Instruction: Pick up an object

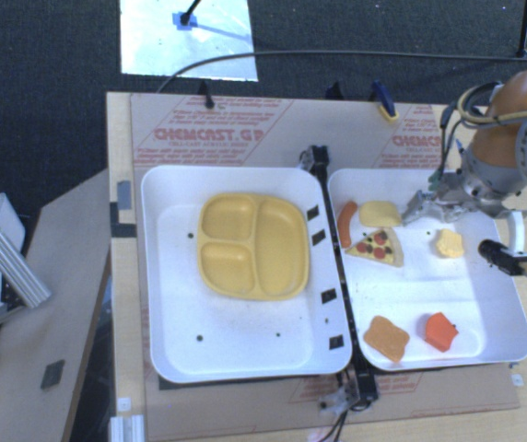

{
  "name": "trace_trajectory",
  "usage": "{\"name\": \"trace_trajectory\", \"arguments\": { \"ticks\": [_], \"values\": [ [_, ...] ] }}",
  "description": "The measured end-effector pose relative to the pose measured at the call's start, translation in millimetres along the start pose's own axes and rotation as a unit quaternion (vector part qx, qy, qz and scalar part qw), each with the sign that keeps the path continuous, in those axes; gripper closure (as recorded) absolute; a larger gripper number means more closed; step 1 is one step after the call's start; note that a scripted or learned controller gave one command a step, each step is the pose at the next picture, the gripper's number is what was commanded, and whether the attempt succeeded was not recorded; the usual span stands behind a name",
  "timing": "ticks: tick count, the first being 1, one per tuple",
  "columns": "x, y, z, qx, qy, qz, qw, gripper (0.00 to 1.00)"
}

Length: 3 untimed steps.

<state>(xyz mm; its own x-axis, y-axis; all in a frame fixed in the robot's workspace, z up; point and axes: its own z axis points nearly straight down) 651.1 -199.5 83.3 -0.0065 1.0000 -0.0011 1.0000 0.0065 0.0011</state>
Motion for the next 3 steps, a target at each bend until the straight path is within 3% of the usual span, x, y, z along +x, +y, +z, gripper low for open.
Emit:
{"name": "trace_trajectory", "arguments": {
  "ticks": [1,3],
  "values": [
    [-0.3,1.8,-13.8,-0.003,-0.001,-0.001,1.0,1.0],
    [9.7,12.2,-111.2,-0.003,0.0,0.0,1.0,1.0]
  ]
}}
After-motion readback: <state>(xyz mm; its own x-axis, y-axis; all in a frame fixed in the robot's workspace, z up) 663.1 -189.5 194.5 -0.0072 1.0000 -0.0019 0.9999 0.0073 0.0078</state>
